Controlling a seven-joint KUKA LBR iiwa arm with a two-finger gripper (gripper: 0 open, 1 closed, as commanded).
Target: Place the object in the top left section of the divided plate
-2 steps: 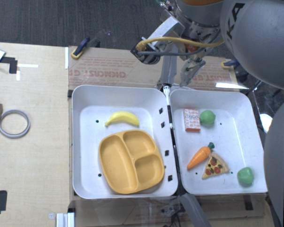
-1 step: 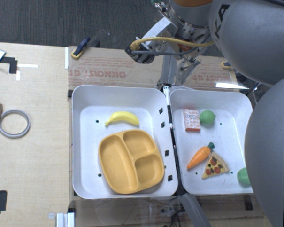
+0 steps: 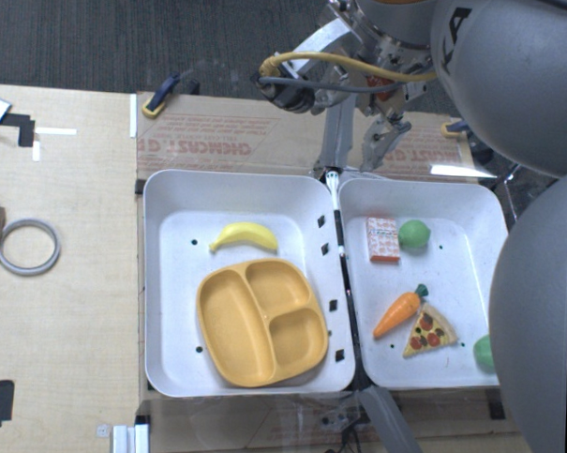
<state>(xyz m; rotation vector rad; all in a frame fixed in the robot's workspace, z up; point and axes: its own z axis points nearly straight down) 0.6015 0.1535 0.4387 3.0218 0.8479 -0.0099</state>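
Banana (image 3: 245,235) behind divided plate (image 3: 261,320) in left bin (image 3: 159,291), carrot (image 3: 397,313) in right bin (image 3: 486,216)

Yellow curved plastic banana (image 3: 246,235); mustard-yellow divided plastic plate (image 3: 261,321); orange toy carrot, green top (image 3: 398,312); round green ball (image 3: 414,235).

Bench (image 3: 62,352): two white bins (image 3: 160,262), tape roll (image 3: 26,246).

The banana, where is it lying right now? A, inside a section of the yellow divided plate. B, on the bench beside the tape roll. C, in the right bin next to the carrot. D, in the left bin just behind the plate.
D: the banana lies on the left bin's white floor, just beyond the divided plate's far rim.
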